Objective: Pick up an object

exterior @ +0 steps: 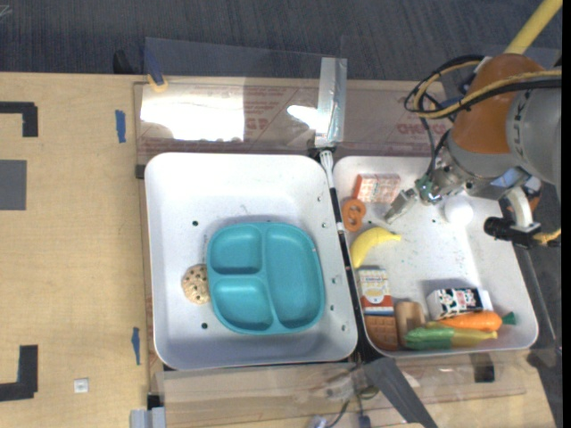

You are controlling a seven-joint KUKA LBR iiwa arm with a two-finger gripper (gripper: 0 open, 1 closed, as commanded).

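Jaws (399,205) above right bin (500,266), banana (372,242) nearby

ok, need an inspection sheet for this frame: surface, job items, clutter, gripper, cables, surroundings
Surface: two white bins side by side on a wooden bench; left bin, right bin.
Job's things: in the right bin, a banana, a carrot, a green vegetable, a small printed box, an orange round piece, a red-and-white carton, a black-and-white carton, a brown piece.
Clutter: teal divided plate and a cookie touching its left edge, in the left bin.
Gripper: gripper low over the right bin, beside the printed box; nothing seen between its fingers.
Cables: yellow-black loop at the wrist.
Surroundings: clear panel behind the bins, blue tape, dark floor.
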